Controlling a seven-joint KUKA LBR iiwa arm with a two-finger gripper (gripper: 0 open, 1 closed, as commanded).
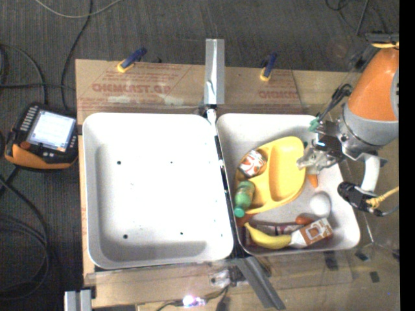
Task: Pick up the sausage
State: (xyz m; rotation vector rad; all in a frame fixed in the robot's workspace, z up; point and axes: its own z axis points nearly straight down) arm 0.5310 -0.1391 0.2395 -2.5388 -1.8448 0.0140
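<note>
Near the front wall of the right shallow white bin (350,237) lies the dark brown-red sausage (275,227) (just above the yellow banana (266,239)), while the pincer (312,159) hovers well apart, its state I cannot tell.

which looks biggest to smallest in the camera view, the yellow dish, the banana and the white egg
1. yellow dish
2. banana, partly tucked under other items, so its full size is unsure
3. white egg

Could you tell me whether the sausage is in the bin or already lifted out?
In: the sausage lies on the right bin floor beside the banana.
</note>
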